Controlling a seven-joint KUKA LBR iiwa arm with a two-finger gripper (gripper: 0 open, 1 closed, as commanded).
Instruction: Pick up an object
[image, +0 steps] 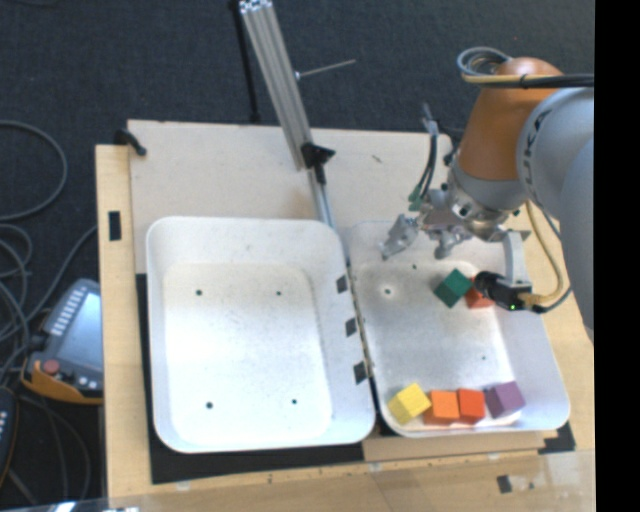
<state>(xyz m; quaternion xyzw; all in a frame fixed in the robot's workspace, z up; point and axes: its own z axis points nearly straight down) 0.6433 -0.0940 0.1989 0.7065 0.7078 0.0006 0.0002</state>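
My gripper (421, 241) hangs over the far end of the right bin (400, 330), open, with nothing between its fingers. A green block (453, 288) lies in that bin just in front of and to the right of the gripper, clear of the fingers. A small red block (480, 298) touches the green block's right side and is partly hidden. Along the bin's near edge sits a row of blocks: yellow (409, 402), two orange (443, 405) (470, 404), and purple (503, 399).
The left bin (180, 250) lies beside the right one, with a narrow divider between them. A slanted metal rail (285, 90) rises behind the bins. A handheld pendant (70, 340) and cables lie off the bench's left side.
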